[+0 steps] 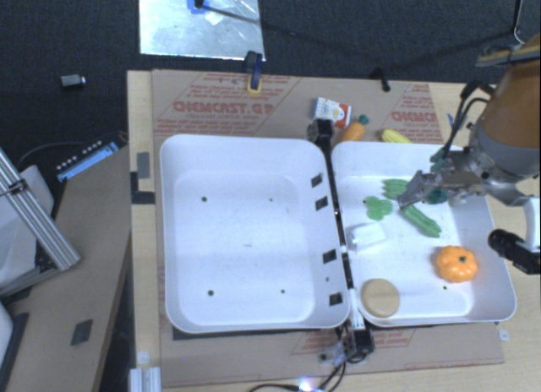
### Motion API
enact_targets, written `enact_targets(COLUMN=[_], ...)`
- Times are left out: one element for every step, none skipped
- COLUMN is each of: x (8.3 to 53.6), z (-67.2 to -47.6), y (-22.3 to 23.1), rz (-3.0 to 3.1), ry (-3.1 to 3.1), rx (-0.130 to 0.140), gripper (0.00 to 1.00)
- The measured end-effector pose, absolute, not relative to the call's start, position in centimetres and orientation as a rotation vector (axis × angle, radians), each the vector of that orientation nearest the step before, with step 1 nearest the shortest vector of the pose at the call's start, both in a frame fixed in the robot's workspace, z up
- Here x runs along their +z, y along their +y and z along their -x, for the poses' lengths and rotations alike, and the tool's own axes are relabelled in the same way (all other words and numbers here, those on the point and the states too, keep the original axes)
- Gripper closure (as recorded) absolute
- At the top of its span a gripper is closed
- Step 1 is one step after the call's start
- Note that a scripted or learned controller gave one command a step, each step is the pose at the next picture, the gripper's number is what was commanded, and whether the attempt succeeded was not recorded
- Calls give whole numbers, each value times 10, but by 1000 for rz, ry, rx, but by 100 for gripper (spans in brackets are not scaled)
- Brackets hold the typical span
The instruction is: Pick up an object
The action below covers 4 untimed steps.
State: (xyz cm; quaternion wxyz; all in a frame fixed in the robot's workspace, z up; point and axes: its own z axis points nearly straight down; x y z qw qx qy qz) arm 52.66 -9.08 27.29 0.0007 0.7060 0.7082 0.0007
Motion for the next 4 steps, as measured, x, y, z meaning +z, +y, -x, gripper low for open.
enact_targets(x=[284, 392, 448, 487], z=[-528, -556, -535, -574], y=[-91, -29, -4, 5], rz=[-2213, -2201, -2209, -2210], ry=[2226, 2227, 2227, 2223], rx=[6, 19, 11, 10], gripper=[100, 100, 100, 100])
